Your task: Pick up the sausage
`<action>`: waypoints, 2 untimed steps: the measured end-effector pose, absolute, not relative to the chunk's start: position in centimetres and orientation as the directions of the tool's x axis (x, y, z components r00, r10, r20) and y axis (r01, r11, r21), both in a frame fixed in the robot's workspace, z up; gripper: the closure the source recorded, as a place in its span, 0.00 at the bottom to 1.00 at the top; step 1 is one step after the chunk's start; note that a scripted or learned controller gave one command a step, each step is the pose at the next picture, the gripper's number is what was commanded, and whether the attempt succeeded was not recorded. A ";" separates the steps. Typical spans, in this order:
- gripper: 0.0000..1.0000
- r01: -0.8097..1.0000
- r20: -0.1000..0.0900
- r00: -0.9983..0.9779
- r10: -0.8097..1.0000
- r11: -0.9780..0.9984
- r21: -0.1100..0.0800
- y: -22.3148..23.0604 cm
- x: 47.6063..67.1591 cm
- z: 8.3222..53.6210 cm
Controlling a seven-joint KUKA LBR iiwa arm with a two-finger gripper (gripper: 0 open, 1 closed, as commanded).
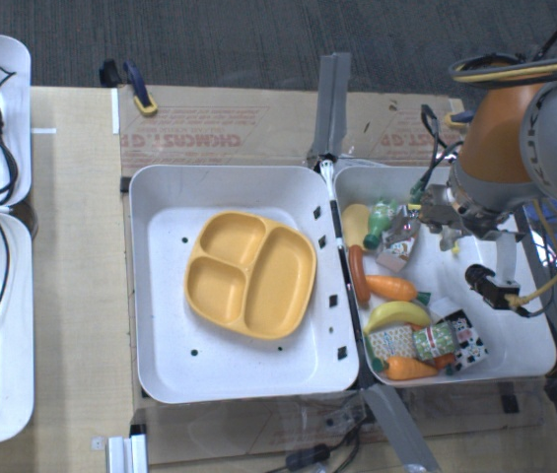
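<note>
A smooth red sausage [358, 273] lies along the right bin's [544, 358] left wall beside a carrot [392, 287]; the gripper's [403, 233] grip state cannot be told.

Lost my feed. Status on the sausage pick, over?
Gripper low over right bin, nothing seen held. Sausage by left wall, untouched. Carrot beside it, banana below.

The grey arm [554, 136] reaches in from the right, its orange band [500, 131] sitting above the wrist. Below and to the left of that band hangs the pincer [418, 227], pointing downward.
</note>
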State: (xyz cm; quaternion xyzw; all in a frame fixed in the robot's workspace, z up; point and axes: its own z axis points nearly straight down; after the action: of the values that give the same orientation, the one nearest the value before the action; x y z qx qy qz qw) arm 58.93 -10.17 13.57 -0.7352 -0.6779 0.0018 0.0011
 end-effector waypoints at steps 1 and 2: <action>0.00 0.933 0.001 0.361 0.933 -0.361 -0.001 -9.7 57.5 9.2; 0.00 0.906 -0.002 0.422 0.906 -0.422 -0.002 -13.0 62.4 9.1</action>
State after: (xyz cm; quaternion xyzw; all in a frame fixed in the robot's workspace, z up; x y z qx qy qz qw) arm 62.43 -13.03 9.12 -0.8433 -0.5374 0.0015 0.0004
